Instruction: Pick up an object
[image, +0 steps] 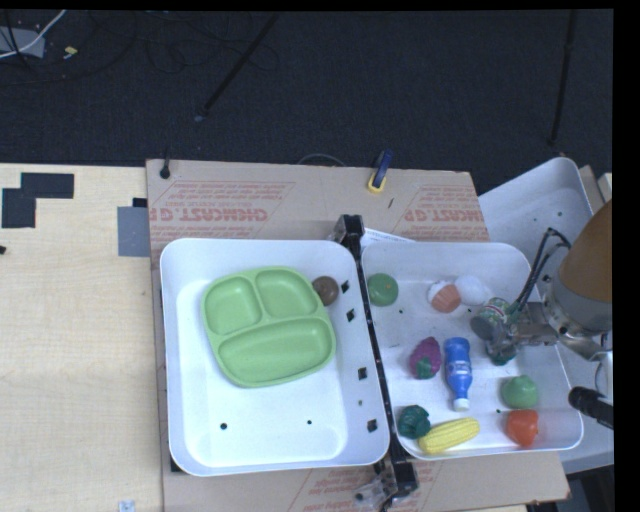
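The gripper (497, 335) hung over the right bin's (505, 255) right edge, whether clenched or released I could not tell. Nearest lay a green ball (519, 391) and blue bottle (457, 368); a straight, centred descent would probably serve best.

Dark carpeted floor (300, 80) lies beyond a pale wooden bench (70, 350).

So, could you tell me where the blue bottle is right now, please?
The blue bottle lies in the right bin, near its middle, between the purple toy on its left and the gripper to its upper right.
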